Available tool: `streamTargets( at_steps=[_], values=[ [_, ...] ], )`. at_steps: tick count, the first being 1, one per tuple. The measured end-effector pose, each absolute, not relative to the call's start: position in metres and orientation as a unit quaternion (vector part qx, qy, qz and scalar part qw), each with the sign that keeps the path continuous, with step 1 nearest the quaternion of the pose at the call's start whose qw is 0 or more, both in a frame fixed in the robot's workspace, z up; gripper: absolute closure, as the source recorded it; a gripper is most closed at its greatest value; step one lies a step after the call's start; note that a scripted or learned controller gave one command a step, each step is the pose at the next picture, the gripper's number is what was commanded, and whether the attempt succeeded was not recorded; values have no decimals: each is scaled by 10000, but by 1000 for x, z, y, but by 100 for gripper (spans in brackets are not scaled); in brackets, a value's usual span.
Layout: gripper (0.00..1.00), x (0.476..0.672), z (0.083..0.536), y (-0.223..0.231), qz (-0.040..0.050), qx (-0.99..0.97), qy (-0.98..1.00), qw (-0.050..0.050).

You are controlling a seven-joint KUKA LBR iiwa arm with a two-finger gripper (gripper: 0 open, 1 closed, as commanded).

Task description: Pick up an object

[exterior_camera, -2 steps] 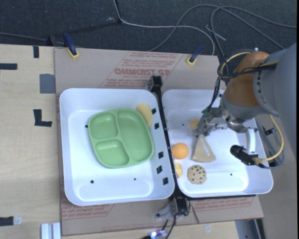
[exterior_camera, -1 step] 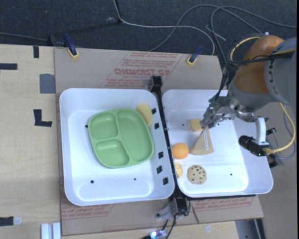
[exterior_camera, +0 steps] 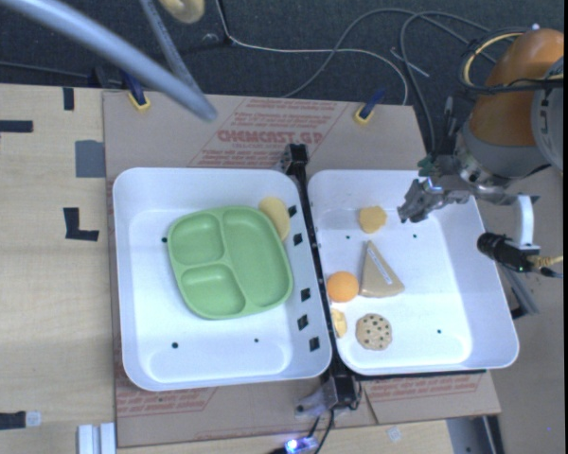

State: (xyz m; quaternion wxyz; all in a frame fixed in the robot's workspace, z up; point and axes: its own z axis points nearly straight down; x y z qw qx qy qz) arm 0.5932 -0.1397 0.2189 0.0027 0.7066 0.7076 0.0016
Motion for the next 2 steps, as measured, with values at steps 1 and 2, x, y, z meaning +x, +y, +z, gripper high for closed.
streamTargets(
  at_steps=[1, 2],
  values=[
    [100, 593, 283, -142, 13, 7067, 7075, 24],
    [100, 592, 278, -85, 2, 7050, 7092, -4]
  ],
)
